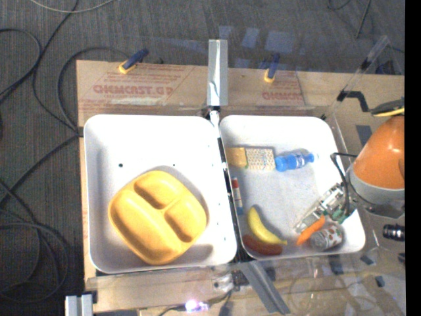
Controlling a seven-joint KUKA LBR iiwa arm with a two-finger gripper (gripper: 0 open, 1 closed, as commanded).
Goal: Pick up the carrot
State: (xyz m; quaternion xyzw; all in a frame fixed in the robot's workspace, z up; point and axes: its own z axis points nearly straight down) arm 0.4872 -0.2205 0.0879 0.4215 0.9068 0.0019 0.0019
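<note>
At the near edge of the right bin [332,133], close to its near right corner, the carrot [310,231] lies at a slant, its orange body just beside a small grey round object [327,237] that sits against the bin's rim. The gripper [320,210] reaches in from the right side of this bin and is low over the carrot's upper end; whether it is apart, together or clamped on anything cannot be told, as the metal parts blur into each other there. Along the same near edge, toward the bin's near left corner, a banana [260,228] curves above a dark red object [264,247]. Farther back, near the bin's far left corner, a tan and yellow sponge [252,158] lies flat, with a blue bottle [293,159] on its side just beside it. In the left bin [99,137], a yellow divided tray [158,216] rests toward the near edge.
</note>
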